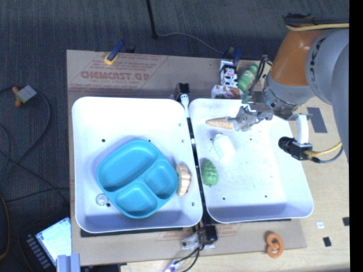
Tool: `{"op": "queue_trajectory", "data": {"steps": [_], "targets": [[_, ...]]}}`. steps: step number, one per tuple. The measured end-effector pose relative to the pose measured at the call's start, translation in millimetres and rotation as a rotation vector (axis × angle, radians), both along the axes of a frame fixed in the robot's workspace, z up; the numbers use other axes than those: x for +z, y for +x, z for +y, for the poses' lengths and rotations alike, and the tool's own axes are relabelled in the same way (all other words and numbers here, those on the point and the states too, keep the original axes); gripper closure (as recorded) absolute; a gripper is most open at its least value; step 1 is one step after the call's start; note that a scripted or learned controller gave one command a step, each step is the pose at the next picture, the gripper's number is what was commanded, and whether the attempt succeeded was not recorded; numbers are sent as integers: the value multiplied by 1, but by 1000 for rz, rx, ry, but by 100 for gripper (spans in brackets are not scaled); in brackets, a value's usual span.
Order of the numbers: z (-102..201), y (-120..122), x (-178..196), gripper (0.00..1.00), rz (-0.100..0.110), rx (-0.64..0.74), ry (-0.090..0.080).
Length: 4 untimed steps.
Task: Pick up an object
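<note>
Orange cone touching tool, at its left; grip state unclear.

A blue clamp grips the back edge of the bench, near its left corner. A pretzel-shaped orange piece lies by the bench's front edge, toward the right. A small grey-and-orange block sits on the dark carpet left of the bench.

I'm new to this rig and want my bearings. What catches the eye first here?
A big blue divided plate sits in the left bin. In the right bin, the gripper sits by an ice cream cone toy, with a white piece and a green toy nearer the divider.
</note>
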State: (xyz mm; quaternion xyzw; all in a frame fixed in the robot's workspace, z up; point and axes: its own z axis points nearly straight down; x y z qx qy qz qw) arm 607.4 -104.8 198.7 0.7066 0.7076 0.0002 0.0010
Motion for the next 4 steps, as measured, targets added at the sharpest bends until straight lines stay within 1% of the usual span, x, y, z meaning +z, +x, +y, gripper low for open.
{"op": "queue_trajectory", "data": {"steps": [1, 2, 3, 4], "targets": [[16, -45, 14, 100, 2, -2, 0], [42, -72, 25, 100, 3, -1, 1], [40, -30, -9, 100, 4, -1, 0], [54, -41, -7, 100, 3, -1, 0]]}}
